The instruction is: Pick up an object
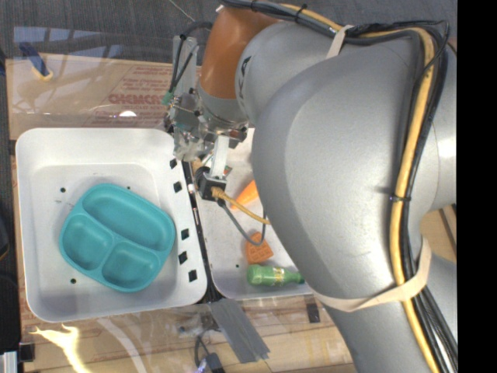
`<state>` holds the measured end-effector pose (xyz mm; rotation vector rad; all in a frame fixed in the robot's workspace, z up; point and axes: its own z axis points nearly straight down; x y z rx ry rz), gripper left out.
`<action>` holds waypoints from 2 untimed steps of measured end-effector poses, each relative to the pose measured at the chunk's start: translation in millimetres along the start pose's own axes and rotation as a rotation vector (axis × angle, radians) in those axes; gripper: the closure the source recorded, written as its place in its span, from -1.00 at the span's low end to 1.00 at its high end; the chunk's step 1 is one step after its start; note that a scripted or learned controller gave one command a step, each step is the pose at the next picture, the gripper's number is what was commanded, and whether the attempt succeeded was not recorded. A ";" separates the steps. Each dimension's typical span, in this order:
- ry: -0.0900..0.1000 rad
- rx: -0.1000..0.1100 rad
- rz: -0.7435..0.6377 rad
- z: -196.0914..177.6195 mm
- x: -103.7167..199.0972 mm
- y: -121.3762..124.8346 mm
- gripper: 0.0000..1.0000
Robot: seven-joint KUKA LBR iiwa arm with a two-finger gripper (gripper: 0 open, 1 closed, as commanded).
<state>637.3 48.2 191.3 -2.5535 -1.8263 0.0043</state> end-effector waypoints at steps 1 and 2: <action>0.000 0.002 0.668 0.4 24.9 -24.3 1.00; -0.001 0.005 0.843 0.8 -27.6 -53.9 1.00</action>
